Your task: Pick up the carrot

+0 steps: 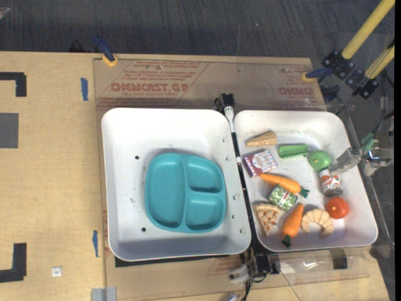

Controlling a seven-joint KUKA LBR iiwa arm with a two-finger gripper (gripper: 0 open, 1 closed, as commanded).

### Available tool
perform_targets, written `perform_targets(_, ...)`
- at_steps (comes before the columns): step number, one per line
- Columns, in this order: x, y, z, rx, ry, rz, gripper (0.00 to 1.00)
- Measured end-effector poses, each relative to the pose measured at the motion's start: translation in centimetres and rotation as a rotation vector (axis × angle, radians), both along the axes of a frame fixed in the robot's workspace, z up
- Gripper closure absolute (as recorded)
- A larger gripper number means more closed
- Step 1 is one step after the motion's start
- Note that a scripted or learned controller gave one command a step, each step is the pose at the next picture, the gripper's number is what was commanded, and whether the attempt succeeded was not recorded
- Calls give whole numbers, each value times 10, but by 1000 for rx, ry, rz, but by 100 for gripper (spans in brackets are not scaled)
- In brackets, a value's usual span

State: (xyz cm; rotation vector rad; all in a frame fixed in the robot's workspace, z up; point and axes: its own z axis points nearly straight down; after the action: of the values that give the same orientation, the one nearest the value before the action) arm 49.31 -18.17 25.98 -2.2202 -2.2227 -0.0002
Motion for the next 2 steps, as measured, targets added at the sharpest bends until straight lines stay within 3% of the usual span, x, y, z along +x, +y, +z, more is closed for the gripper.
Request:
perform_targets(1, 10, 61, -122, 3, 1, -35, 0)
perform_targets(2, 5, 73, -145, -10, -47, -133, 0)
